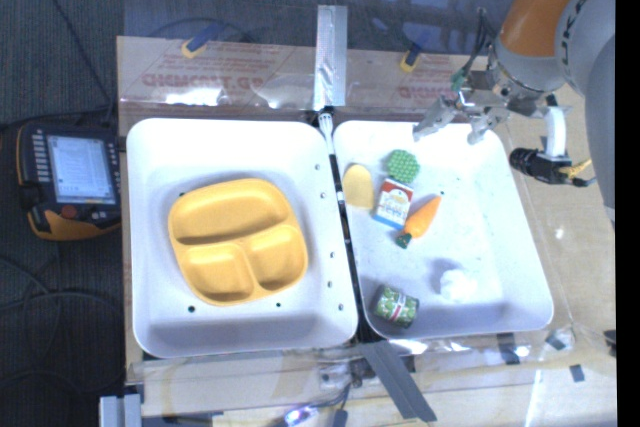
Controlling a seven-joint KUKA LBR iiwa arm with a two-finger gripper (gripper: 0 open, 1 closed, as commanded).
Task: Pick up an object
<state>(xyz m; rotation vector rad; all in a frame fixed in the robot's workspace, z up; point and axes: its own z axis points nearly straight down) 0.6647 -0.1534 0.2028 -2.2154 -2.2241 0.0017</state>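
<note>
fingers [455,118] spread apart above the right bin's [520,245] far edge, gripping nothing; carton [394,203] label perhaps unreadable.

My tool [458,120] hangs over the right bin's [520,245] far rim; the left bin [145,245] holds 1 tray [238,239].

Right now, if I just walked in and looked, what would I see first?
Probably the big yellow tray with three sections, lying in the left white bin. Next, the cluster of small things in the right white bin: an orange carrot, a green round piece and a little red and white box. The gripper hangs over that bin's far edge.
</note>
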